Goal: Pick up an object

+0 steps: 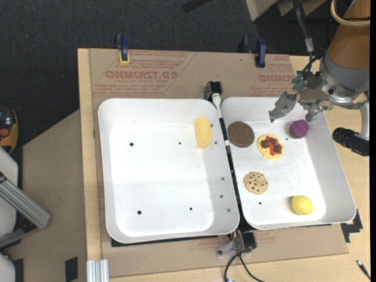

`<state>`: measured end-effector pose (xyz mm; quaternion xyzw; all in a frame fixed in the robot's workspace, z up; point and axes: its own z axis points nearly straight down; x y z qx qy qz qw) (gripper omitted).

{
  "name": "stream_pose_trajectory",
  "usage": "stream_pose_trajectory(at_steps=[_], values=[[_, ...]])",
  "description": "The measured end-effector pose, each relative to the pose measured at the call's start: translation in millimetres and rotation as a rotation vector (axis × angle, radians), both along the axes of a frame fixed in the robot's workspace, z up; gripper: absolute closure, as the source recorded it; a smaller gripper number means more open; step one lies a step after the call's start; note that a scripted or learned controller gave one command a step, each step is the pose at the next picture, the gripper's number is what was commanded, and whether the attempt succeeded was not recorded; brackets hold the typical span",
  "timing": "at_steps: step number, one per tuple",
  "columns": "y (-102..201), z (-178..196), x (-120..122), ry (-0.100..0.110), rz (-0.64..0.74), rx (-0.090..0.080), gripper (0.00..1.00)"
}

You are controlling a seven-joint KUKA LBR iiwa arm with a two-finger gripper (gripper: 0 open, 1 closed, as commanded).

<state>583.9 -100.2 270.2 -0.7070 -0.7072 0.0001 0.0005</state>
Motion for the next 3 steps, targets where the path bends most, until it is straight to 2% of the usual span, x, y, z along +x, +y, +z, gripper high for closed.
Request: stream_pose_trajectory(at_steps=[1,2,3], values=[[19.5,-91.3,-3.0,0.009,0.001,0.002,0.00],[7.1,-185.8,31.2,-0.006,0.000,-0.001,0.00],[5.3,-165.0,35.1,-0.023,-0.002,-0.007,1.00]])
